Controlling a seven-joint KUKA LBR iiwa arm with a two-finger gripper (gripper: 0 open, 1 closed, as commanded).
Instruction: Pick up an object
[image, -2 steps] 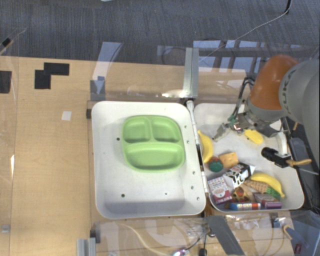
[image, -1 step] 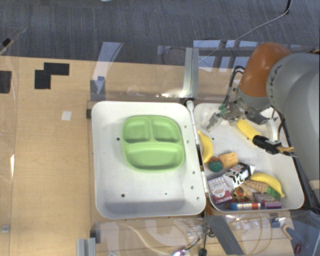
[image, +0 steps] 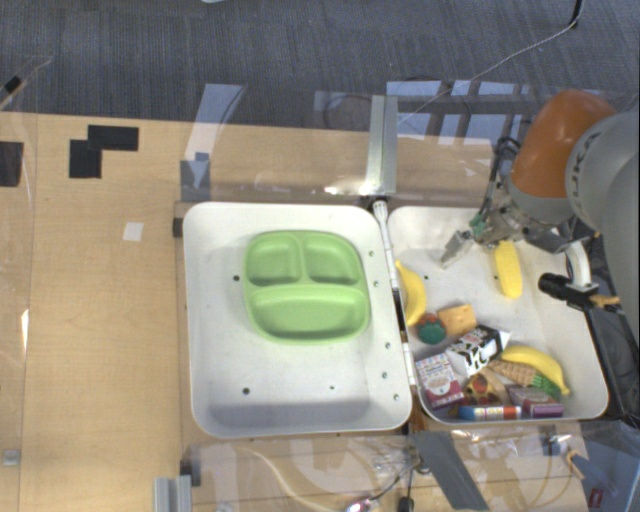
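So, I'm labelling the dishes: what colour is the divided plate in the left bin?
Light green; the camera view shows the divided plate clearly.

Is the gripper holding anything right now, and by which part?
Nothing is held: the gripper hangs open over bare floor of the right bin, beside a banana.

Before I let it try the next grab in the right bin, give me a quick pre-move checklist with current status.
1. Gripper over the right bin, not the left one: ok.
2. Nothing between the fingers yet: ok, they are spread with bare bin floor under them.
3. Nearest target free to take: ok, the banana beside the gripper lies alone on bare floor.
4. Gripper lined up on that banana: not ok, it sits to the banana's left.
5. Clutter near the target: ok, the pile of snack packets lies lower in the bin, apart from it.
6. Green divided plate out of the way: ok, it is in the left bin.
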